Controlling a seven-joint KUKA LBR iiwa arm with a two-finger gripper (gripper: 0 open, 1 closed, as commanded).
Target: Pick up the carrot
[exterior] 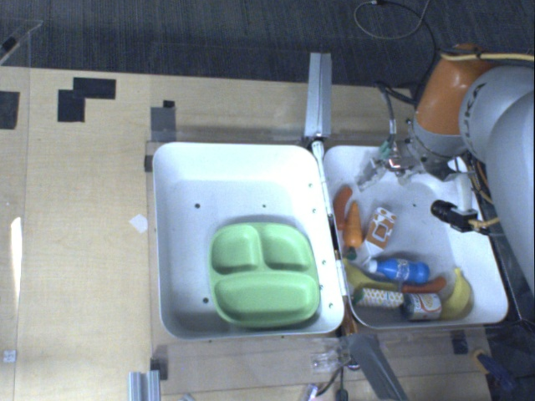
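Currently: gripper [386,159] hovering over far end of right bin [493,303]; finger state indiscernible, cannot tell. Carrot [354,225] lying lengthwise near bin's left wall, just beside second orange piece [342,201]; small printed carton [381,226] sitting close on other side. Advising: approaching from above, straddling carrot across its width, avoiding wall and carton. Blue bottle [399,270], banana [457,295], can [423,305] crowding near end. Labels showing print, nothing legible.
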